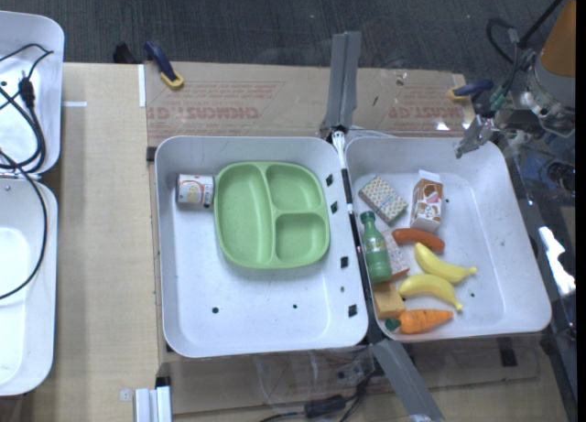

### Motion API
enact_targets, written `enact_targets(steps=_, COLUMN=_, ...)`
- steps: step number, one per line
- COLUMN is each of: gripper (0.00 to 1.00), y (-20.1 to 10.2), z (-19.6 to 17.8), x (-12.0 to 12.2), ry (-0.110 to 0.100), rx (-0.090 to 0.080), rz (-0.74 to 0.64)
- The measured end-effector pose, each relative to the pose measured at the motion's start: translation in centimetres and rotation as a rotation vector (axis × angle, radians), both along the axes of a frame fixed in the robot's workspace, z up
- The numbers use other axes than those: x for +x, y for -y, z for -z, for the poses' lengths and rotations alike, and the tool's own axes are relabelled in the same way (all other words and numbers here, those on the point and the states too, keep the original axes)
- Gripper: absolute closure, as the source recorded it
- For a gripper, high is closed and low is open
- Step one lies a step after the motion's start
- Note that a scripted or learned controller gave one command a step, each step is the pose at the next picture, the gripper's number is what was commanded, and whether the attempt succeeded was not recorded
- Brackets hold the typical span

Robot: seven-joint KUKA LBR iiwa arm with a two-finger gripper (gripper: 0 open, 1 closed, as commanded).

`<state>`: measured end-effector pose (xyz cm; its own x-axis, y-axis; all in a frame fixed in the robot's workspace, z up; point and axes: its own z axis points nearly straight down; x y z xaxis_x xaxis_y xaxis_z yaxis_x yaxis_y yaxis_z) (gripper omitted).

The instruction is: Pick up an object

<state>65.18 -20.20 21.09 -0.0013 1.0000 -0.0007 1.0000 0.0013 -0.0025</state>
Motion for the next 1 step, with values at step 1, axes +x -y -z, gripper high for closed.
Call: enact_targets(steps=1, gripper=0.0, y=-5.3, z=9.18, x=0.73, ry=0.002, rx=0.0, rz=-0.333)
